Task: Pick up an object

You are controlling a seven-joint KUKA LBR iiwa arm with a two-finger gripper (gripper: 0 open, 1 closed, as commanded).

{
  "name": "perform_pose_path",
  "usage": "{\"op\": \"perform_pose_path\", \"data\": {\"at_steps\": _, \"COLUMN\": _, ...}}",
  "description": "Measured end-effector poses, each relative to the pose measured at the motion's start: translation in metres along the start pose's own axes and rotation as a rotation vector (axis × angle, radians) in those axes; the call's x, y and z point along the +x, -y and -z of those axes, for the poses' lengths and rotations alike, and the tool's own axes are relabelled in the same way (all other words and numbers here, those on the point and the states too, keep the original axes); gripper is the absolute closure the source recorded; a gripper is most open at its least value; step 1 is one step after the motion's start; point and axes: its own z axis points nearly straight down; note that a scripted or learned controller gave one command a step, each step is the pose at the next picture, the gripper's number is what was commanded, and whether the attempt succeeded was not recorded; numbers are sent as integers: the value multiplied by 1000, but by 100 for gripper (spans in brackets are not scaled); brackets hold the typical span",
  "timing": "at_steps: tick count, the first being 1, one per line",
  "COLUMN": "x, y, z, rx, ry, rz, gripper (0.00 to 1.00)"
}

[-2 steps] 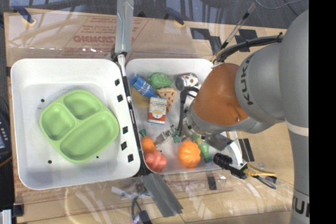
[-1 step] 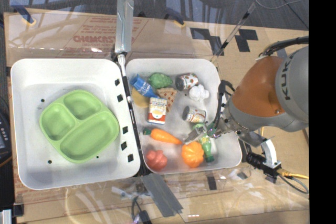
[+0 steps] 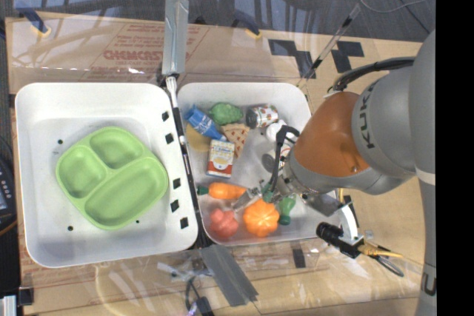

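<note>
Claw (image 3: 271,193) sits low in the right bin (image 3: 296,96), just beside the orange pumpkin (image 3: 261,219); grip state unclear.

We see a light green plate (image 3: 111,177) in a white bin (image 3: 44,107). The other white bin (image 3: 244,91) holds an orange pumpkin (image 3: 261,219), a red apple (image 3: 223,223), an orange carrot (image 3: 226,191), a blue packet (image 3: 204,122) and a dark green lump (image 3: 227,113). The arm (image 3: 385,126) is grey with an orange band (image 3: 333,137).

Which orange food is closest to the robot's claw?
The round orange pumpkin at the right bin's front edge, just below the gripper. The long carrot lies farther left.
</note>
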Motion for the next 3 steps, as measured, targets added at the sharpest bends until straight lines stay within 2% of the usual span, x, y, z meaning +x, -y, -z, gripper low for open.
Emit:
{"op": "perform_pose_path", "data": {"at_steps": 1, "x": 0, "y": 1, "z": 8, "rx": 4, "ry": -2, "rz": 3, "gripper": 100}}
{"op": "perform_pose_path", "data": {"at_steps": 2, "x": -5, "y": -46, "z": 101, "rx": 2, "ry": 0, "rz": 12, "gripper": 100}}
{"op": "perform_pose_path", "data": {"at_steps": 3, "x": -4, "y": -46, "z": 100, "rx": 4, "ry": -1, "rz": 12, "gripper": 0}}
